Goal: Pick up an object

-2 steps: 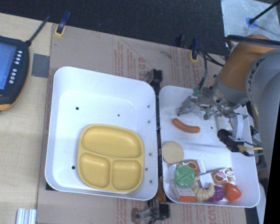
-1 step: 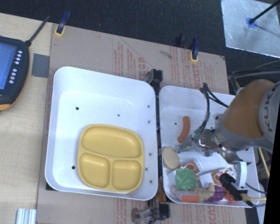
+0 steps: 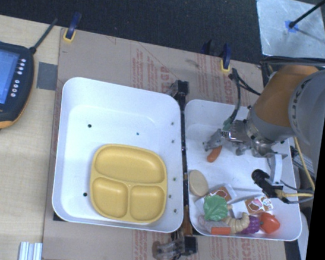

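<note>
Near right corner of the right bin (image 3: 203,115): a heap of toy food (image 3: 237,214), with a tan oval piece (image 3: 197,183) at its left. Left bin (image 3: 64,143): a yellow divided plate (image 3: 129,183) at near centre. Farther in the right bin, the gripper (image 3: 216,141) is lowered directly above a small orange carrot-like piece (image 3: 213,155); whether it grips the piece cannot be determined.

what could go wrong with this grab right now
The gripper sits right over a small orange piece lying alone in the right bin; a piece that small may slip out or get pushed aside. It also lies near the bin's left wall, so it could get shoved against that. The toy pile lies close below.
</note>
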Robot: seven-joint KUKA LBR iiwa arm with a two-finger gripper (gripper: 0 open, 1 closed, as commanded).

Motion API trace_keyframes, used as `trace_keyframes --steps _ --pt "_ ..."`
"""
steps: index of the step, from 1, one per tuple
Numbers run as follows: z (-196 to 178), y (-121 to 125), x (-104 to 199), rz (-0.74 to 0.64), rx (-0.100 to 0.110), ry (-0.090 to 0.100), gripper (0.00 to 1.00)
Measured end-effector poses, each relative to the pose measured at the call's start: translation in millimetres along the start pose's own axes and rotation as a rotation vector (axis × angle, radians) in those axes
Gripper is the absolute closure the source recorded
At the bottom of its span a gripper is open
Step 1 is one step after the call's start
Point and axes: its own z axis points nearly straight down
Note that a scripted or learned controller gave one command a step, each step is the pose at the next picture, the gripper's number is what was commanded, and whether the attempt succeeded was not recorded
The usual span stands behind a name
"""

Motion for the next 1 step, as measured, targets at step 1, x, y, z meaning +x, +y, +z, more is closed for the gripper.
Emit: trace_keyframes --steps 1 --pt "-10.2 -0.2 -1.2 -0.002 0.002 -0.001 1.0"
